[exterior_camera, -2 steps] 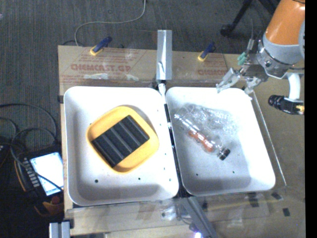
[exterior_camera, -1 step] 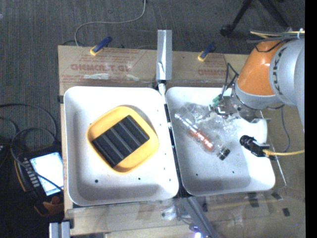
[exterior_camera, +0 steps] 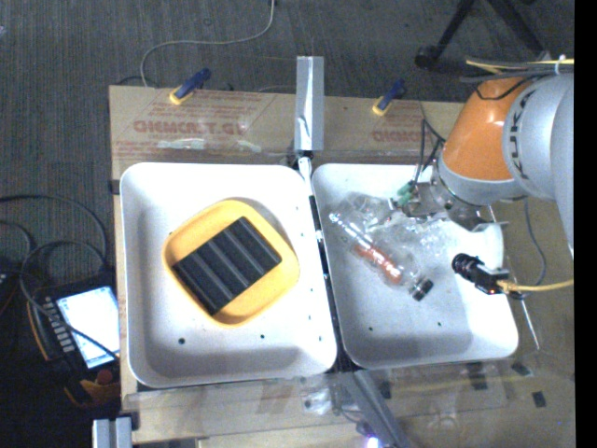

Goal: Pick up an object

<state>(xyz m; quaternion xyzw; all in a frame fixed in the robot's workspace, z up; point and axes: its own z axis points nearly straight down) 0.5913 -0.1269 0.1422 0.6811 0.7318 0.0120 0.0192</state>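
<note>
Camera view: arm [exterior_camera: 504, 147] low over right bin [exterior_camera: 466, 339], near clear bottle [exterior_camera: 378, 241]; finger state cannot tell. Centre on bottle, descend straight.

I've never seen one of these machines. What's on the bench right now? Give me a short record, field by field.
Left bin: yellow tray with a black ribbed insert, lying flat
Right bin: clear crumpled plastic packet with a reddish label; small black object beside it
Arm: grey with orange band, reaching over the right bin's far right side
Claw: hidden under the wrist; open or shut cannot be told
Object picked up: none seen
</note>
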